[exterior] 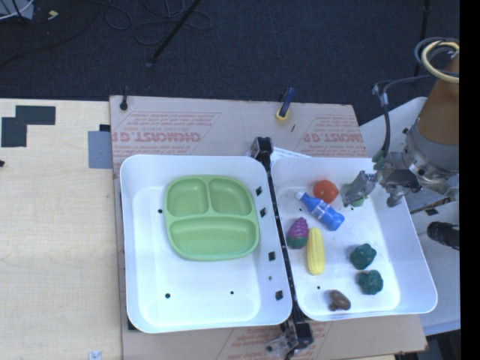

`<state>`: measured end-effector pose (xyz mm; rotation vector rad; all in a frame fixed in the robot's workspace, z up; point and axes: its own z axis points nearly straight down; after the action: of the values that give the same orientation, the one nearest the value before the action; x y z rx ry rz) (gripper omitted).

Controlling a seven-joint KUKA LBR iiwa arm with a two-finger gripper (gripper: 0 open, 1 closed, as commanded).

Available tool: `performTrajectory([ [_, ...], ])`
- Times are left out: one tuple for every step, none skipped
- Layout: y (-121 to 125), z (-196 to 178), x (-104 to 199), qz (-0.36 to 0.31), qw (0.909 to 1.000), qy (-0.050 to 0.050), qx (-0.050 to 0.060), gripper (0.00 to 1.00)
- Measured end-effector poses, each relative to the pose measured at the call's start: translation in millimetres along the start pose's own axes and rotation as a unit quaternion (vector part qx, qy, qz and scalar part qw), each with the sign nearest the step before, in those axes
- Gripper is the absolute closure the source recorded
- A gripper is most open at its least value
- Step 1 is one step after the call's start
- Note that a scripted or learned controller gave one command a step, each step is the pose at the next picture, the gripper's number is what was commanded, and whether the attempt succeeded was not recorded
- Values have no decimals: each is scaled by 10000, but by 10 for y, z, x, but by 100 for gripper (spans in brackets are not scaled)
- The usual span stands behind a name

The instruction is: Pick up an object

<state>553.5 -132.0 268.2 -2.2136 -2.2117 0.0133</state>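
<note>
Claw [373, 188] sits over the upper right part of the right bin [420, 276], wrist coming in from the right. Two fingers visible, one reaching left near the tomato, one on the right; they stand apart with nothing between them. Not holding anything.

Candidates, all in the right bin:
- red tomato [325, 190], just left of the claw, closest target
- blue bottle [320, 210], lying on its side at a slant, touching or nearly touching the tomato's lower edge
- purple toy [298, 232], beside the yellow corn [316, 251], the two look in contact
- two dark green pieces [362, 256] and [370, 281], close together, lower right
- small brown item [339, 300], alone near the front wall

Left bin [142, 276] has just the green divided plate [211, 217]; not a sensible pick.

Judgement: step in hand is target approach, pick not yet made. Tomato is nearest but round and crowded by the bottle, so a finger is likely to land on the bottle cap and shove both. Better odds:
- upper green piece: free space around it, short move down from the current pose
- brown item: fully isolated, but close to the bin wall, finger may clip the rim

If going for the bottle, turn the wrist so the fingers close across its short axis, not along it. Centre over the target before descending, keep the fingers wide until they are at bin floor level, then close. Verify the object is between the fingers on lift.
</note>
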Motion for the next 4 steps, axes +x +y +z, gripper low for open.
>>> performTrajectory([
  [16,-51,-2,-8,10000,-8,-48,0],
  [78,413,-6,-10,10000,-4,-27,0],
  [168,912,8,-6,10000,-2,-27,0],
  [201,1386,-40,-4,10000,-2,-29,0],
])
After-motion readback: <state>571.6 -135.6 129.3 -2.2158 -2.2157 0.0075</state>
